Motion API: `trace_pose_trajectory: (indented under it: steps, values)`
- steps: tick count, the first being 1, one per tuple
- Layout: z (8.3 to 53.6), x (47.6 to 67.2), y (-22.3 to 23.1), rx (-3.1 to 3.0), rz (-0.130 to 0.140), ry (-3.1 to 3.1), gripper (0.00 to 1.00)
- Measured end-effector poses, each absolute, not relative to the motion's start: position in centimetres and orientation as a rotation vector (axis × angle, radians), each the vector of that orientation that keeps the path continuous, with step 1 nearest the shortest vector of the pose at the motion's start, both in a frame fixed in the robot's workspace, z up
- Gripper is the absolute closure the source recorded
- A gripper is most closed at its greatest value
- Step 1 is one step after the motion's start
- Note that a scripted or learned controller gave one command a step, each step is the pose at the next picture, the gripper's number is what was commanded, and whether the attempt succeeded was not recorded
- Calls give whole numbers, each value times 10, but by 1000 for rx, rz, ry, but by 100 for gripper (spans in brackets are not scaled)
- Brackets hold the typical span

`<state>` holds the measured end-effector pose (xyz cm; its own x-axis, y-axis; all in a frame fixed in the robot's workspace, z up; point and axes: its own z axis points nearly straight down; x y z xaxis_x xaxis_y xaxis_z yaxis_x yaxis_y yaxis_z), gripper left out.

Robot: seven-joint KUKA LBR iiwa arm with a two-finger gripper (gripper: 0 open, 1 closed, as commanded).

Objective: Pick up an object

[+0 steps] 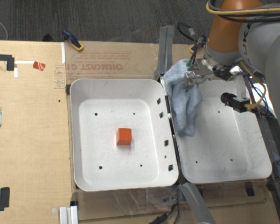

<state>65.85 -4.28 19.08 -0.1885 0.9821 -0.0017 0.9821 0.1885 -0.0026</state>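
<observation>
Tabletop bins: tool looks clamped on the limp blue cloth, soft and light, best pinched at a bunched fold.

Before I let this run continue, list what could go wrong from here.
1. The cloth hangs from the gripper by one bunched corner, so it may slip out.
2. Its lower end trails on the right bin next to the divider between bins; it might snag there.
3. The orange block lies in the left bin; a dropped cloth may cover it.
</observation>
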Motion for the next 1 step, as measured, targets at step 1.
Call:
trace_pose_trajectory:
  steps: [1]
  values:
    - [192,654,-21,-2016,4,-2409,100]
